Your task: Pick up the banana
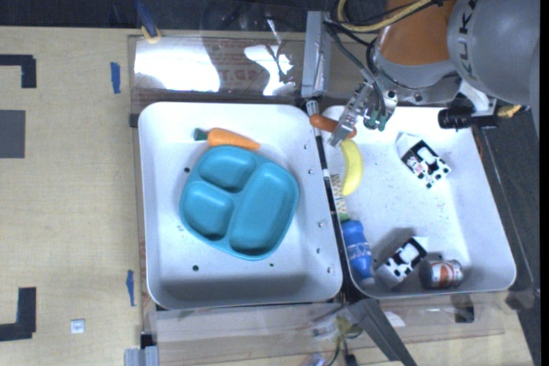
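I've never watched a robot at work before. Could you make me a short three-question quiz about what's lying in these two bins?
1. True or false: the banana lies in the same bin as the carrot.
2. What touches the blue divided tray at its top edge?
A) the carrot
B) a can
C) a bottle
3. Fill in: the pincer hangs just above the banana's ___ end.

Key:
1. False. The banana lies in the right bin, the carrot in the left bin.
2. A
3. Upper, the end nearer the bin's back wall.

Single fixed overhead camera, slanted down on both white bins (163, 270).
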Robot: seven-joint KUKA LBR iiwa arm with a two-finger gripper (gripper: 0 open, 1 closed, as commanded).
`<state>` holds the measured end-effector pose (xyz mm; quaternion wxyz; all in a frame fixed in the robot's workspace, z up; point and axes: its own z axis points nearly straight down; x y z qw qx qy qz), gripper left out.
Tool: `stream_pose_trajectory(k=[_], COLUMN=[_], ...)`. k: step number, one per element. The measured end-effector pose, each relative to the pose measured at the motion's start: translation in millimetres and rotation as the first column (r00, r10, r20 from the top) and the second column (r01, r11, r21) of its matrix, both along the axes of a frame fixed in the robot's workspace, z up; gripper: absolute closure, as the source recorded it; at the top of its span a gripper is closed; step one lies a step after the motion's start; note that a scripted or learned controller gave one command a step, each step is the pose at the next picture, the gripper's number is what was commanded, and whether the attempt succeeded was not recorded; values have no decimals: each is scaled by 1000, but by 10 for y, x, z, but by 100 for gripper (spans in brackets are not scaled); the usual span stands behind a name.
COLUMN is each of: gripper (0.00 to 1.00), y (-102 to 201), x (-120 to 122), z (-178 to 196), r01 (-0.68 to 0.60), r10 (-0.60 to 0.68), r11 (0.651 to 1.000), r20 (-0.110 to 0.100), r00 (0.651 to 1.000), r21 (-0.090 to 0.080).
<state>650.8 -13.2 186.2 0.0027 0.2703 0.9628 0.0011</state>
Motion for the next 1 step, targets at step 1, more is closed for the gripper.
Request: stream_pose_trajectory(k=[1], gripper=[0], y=[-2], x=[0], z=[0], r01=[0], r10=[0], r11=[1000], r20=[0], r00=[1000], r21=[0])
